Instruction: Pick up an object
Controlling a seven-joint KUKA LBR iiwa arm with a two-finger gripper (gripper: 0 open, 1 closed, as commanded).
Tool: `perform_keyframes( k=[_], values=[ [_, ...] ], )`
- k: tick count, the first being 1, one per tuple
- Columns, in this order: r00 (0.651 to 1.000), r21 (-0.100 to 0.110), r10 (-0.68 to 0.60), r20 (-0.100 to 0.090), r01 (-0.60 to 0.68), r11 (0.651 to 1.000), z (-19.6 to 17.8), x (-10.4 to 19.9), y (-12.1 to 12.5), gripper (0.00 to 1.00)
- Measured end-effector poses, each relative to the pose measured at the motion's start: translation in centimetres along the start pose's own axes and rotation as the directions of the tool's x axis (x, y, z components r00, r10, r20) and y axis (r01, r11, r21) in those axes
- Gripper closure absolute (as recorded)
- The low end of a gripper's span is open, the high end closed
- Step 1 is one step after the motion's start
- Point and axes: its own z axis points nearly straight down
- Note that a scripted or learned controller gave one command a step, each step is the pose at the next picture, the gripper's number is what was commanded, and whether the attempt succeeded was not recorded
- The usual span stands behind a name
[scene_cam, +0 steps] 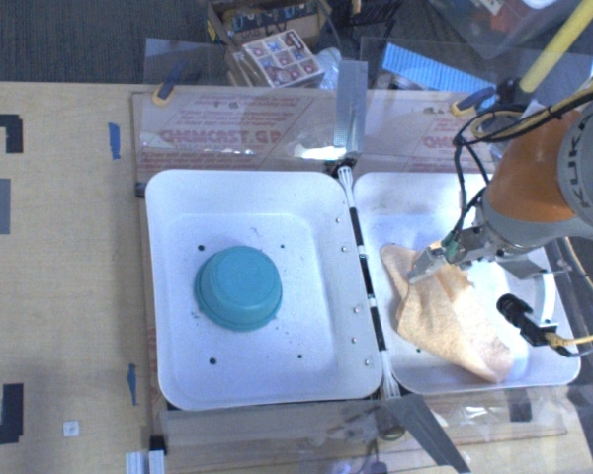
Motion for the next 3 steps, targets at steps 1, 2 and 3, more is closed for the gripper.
perform_keyframes(
  k=[1,2,3],
  values=[
    [1.0,-0.004,0.004,0.002,-0.004,1.0,-1.0,-0.2,0.0,1.0],
    [0.975,0.001,0.221,0.004,-0.221,0.975,1.0,-3.5,4.4,1.0],
    [0.995,0.011,0.103,0.001,-0.103,0.995,-14.9,1.9,5.1,1.0]
  ],
)
